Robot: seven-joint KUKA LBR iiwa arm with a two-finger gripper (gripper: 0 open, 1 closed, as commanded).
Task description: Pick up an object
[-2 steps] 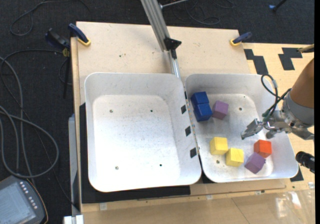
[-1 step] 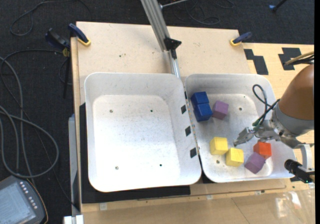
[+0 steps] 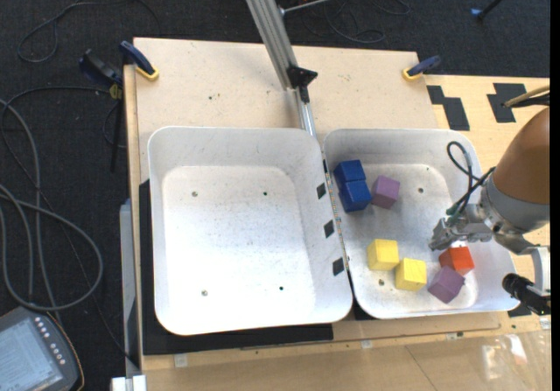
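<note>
The right bin (image 3: 404,136) holds several small blocks. An orange block (image 3: 458,260) lies near its right wall, with a purple block (image 3: 446,284) just in front of it. My gripper (image 3: 449,238) hangs low directly behind the orange block, touching or nearly touching its top edge. The grey wrist and orange band (image 3: 528,169) come in from the right and cover part of the bin's right rim. Two yellow cubes (image 3: 382,254) (image 3: 411,274) lie left of the orange block. A purple cube (image 3: 386,191) and a blue block (image 3: 353,184) sit further back.
The left bin (image 3: 227,232) lies beside the right one, with a shared rim (image 3: 325,205) between them. A slanted metal pole (image 3: 267,13) rises from the bench's back edge. Clamps (image 3: 138,61) (image 3: 422,67) mark the bench's rear corners.
</note>
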